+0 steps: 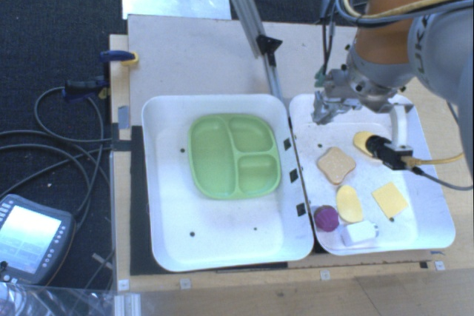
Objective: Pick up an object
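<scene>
My gripper [324,113] hangs over the back left part of the right bin [433,233], with nothing visible between its fingers. Below it lies a tan slice of toy bread [335,165]. Nearer the front are a pale yellow oval piece [349,203], a yellow cheese square [389,199], a purple round toy [326,217] and a white block [360,233]. A yellow piece [363,141] lies partly behind the wrist hardware.
The left bin [163,233] holds a green divided plate [235,156]. A slanted metal pole [248,4] crosses above the bench behind the bins. Cables and a handheld pendant [29,233] lie off the bench to the left.
</scene>
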